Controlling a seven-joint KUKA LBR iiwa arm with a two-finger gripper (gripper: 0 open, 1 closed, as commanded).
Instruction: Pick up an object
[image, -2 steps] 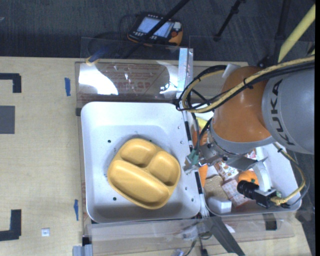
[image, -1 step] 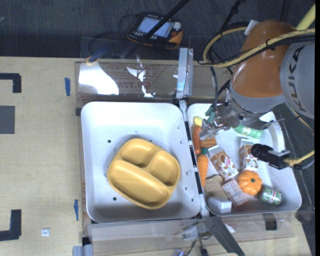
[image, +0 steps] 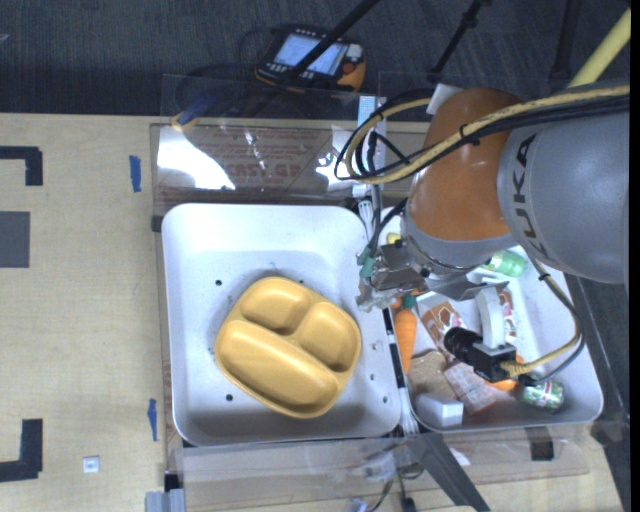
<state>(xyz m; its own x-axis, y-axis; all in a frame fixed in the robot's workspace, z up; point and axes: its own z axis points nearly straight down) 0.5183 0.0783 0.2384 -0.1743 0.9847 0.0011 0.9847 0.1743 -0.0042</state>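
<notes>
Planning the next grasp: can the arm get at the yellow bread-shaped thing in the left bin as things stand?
Probably yes. The yellow bread-shaped thing lies alone in the left bin with nothing over it. The arm hangs above the divide between the bins, right beside it, so a short move left looks unobstructed.

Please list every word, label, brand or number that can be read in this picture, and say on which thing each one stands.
"KU": large dark letters on the grey arm, cut off by the orange band.
Packets in the right bin: print too small and blurred to read.
Green can: label unreadable.
Screen device behind the bench: display lit, but unreadable.
</notes>
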